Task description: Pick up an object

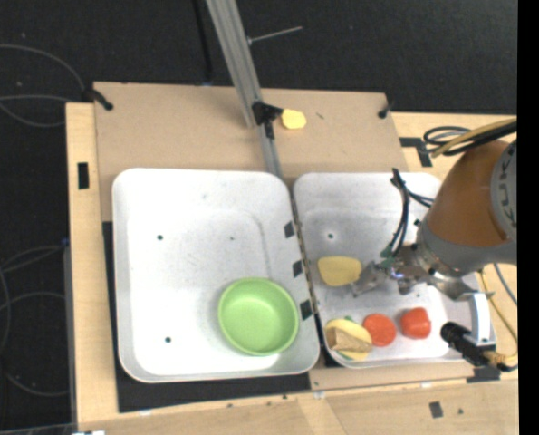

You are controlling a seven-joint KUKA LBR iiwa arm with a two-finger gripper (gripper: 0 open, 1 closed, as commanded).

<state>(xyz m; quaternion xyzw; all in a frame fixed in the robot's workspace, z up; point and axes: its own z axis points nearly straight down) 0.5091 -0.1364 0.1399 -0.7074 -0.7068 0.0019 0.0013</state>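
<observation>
Item one: your gripper (375, 277) hung low in the right bin (341, 202), right of centre frame, just beside the yellow piece (339, 270); you could not tell its opening. Below it lay two red pieces (379, 329) (416, 323) and a tan lump (349, 337). The left bin (178, 216) held a green bowl (257, 314), lower centre.

We list: counter (187, 130), tan board; two white bins, left bin (160, 234) and right bin (341, 207); grey metal post (237, 53); small yellow piece (293, 120) on the board.
</observation>
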